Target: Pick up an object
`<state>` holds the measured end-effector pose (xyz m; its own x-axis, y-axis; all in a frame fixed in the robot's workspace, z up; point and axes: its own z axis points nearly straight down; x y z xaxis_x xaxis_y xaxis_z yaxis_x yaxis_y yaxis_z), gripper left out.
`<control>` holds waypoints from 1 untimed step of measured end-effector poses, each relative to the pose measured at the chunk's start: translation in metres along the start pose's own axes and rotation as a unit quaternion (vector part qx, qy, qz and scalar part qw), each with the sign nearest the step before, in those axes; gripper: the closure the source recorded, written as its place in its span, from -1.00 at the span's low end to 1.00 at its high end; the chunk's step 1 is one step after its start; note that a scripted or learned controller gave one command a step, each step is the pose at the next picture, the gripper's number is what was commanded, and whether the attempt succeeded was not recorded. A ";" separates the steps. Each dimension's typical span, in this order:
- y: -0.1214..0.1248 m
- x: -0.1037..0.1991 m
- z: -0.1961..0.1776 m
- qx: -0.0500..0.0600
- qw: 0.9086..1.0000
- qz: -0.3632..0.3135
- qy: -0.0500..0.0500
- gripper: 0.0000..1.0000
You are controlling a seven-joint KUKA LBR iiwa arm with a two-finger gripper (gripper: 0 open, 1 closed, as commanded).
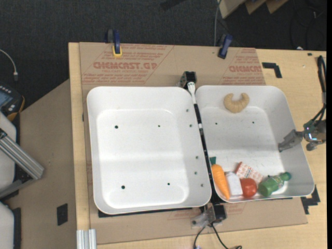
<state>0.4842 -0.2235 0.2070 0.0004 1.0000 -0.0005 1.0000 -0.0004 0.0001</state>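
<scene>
The gripper (311, 135), its state impossible to tell, hovers beside the right bin (270, 123), needing to descend toward the carrot (220, 180).

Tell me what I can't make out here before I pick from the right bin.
- Gripper: cut off by the camera view's right edge, small and blurred.
- Small carton: print too small to read, partly hidden by the tomato.
- Bottle: wedged between the carrot and tomato, label unreadable.

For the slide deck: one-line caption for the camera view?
Gripper at right bin's edge; croissant at back, carrot, tomato in front.
</scene>
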 end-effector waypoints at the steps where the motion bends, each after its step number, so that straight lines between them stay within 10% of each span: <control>1: 0.001 0.000 -0.011 -0.002 1.000 0.000 -0.001 1.00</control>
<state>0.4850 -0.2239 0.2177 -0.0005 1.0000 -0.0028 1.0000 0.0005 0.0036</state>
